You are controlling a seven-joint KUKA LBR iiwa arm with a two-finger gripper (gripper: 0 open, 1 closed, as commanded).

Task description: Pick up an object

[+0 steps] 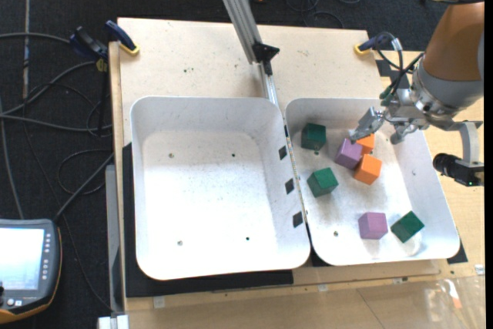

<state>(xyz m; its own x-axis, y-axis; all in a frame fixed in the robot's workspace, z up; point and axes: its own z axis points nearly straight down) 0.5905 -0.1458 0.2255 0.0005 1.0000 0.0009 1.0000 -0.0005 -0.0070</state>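
My arm [454, 50] comes in from the right, grey with its orange band, and my gripper [377, 124] hangs over the upper part of the right bin [431, 189]; whether it is spread or pressed together I cannot tell from this slant, and no block is visibly gripped by it.

The blocks all lie in the right bin; just under my gripper sits a small orange block [365, 141], partly hidden by it, touching a purple block [349, 153] at its lower left; a second orange block [368, 169] lies just beside that purple one, to its lower right. A green block [313, 136] rests near the bin's upper left corner, apart from the cluster; another green block [323, 181] lies below it, near the bin's left wall. Toward the near edge a second purple block [373, 225] and a third green block [407, 226] lie just beside each other, the green one tilted against the bin's sloping corner.

The left bin [154, 127] sits beside the right one, their walls touching along the middle; a metal pole [235, 0] slants down from the top to that seam. Both bins rest on the tan bench [200, 58]; a pendant [23, 266] lies at the lower left.
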